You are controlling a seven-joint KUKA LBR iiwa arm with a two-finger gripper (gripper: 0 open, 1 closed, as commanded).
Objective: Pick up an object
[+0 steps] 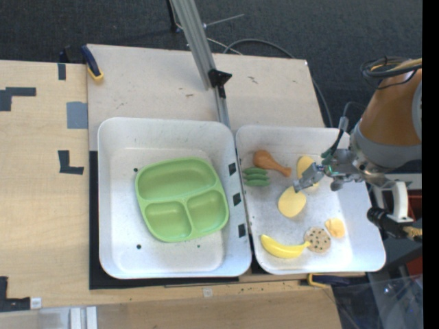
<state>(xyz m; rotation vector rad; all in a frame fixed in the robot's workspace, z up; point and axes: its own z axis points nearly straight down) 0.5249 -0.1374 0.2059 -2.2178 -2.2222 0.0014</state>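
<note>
The right bin [357, 252] holds several toy foods: a brown drumstick [269, 162], a green bean pod [256, 177], a small yellow piece [304, 164], a pale yellow rounded fruit [291, 203], a banana [282, 247], a speckled cookie [317, 238] and a small orange piece [335, 227]. My gripper [308, 177] reaches in from the right and hangs over the middle of this bin, between the small yellow piece and the rounded fruit. Its tip sits just above the fruit's upper edge. I see nothing lifted off the bin floor.
The left bin [110, 184] holds a green divided plate [182, 199]. A grey metal post [199, 40] slants across the back and ends near the divider between the bins. The arm's body [391, 122] covers the right bin's far right side.
</note>
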